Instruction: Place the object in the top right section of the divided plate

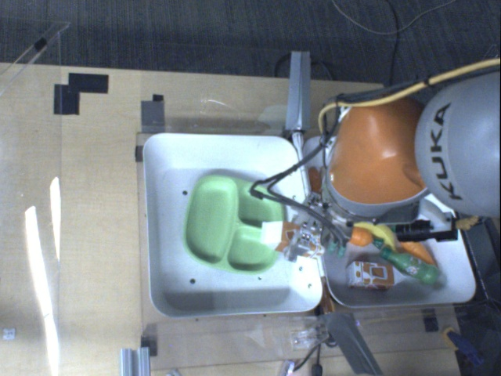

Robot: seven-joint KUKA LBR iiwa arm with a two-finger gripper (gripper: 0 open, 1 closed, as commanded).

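Gripper (pixel 301 241) over left bin's (pixel 164 288) right edge, grip unclear | green divided plate (pixel 227 222) mid-bin awaiting object | spare items (pixel 391 261) in right bin (pixel 462 288)

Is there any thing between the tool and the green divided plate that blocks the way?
Nothing visible blocks it. The tool is at the right edge of the green divided plate in the left bin, with a small white piece just at the rim. The sections look bare.
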